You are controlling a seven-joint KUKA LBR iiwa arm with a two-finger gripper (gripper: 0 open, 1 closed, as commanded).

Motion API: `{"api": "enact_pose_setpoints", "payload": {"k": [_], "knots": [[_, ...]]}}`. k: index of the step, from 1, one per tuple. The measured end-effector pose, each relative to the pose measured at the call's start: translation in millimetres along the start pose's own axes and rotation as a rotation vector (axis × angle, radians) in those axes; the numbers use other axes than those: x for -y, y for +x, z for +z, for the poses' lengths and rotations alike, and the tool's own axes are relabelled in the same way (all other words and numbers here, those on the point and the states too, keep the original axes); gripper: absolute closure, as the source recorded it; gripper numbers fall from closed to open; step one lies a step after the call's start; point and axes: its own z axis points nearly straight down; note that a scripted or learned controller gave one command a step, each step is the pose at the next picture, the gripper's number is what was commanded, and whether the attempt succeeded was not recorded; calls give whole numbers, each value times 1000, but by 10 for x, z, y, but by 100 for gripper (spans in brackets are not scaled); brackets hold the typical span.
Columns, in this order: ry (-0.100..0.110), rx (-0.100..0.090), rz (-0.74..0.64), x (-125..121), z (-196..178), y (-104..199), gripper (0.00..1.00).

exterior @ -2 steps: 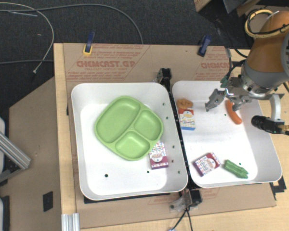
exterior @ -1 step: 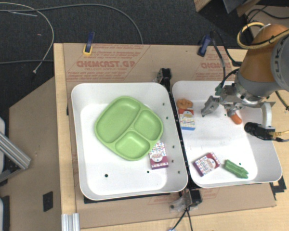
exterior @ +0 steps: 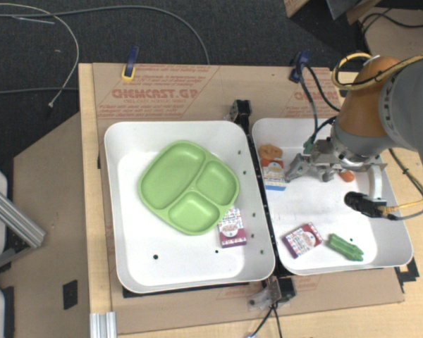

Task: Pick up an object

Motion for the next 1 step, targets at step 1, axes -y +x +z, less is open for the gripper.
{"api": "enact_pose_setpoints", "payload": {"k": [1], "knots": [[-7, 1, 0, -20, -149, -2, 100]]}}
